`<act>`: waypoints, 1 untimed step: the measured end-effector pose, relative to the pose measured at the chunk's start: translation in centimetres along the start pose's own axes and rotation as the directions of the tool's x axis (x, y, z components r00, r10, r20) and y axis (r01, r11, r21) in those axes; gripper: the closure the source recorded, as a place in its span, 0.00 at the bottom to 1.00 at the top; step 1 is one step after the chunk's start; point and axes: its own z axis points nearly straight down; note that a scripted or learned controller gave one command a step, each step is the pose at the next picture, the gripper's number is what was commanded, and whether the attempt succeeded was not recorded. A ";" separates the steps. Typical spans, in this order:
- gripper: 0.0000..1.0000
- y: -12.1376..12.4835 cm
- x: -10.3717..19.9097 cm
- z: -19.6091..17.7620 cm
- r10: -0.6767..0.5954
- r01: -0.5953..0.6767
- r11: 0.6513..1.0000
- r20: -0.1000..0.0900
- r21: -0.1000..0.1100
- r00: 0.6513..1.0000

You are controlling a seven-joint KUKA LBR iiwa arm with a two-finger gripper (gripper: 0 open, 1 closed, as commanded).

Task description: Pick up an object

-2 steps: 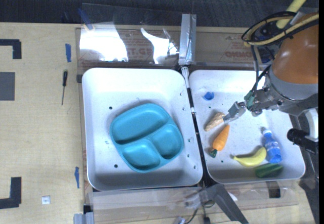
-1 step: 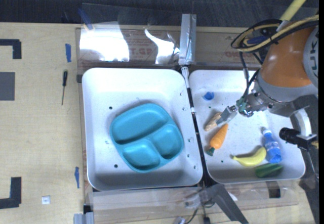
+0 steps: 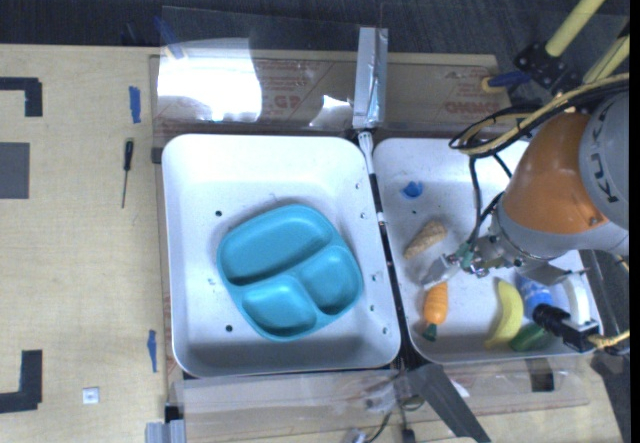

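- I see the gripper point(image 3: 468, 259) low in the right bin point(image 3: 455, 166), near its middle; I cannot tell its state from this angle.
- The carrot point(image 3: 435, 304) lies just beside the gripper, toward the bin's front edge, not touching it that I can see.
- The beige bread-like piece point(image 3: 426, 237) sits near the gripper on the side toward the left bin point(image 3: 190, 231).
- The banana point(image 3: 510, 311) lies by the front edge, under the arm.
- A small blue item point(image 3: 412, 191) rests toward the back edge.
- The wooden tabletop point(image 3: 70, 261) carries two white bins; dark floor lies beyond.
- Count: one blue divided tray point(image 3: 290, 271) in the left bin; one carrot, one banana, one bread piece.
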 end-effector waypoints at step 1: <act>1.00 -0.1 0.0 -0.7 0.003 -0.003 1.000 0.000 0.003 1.000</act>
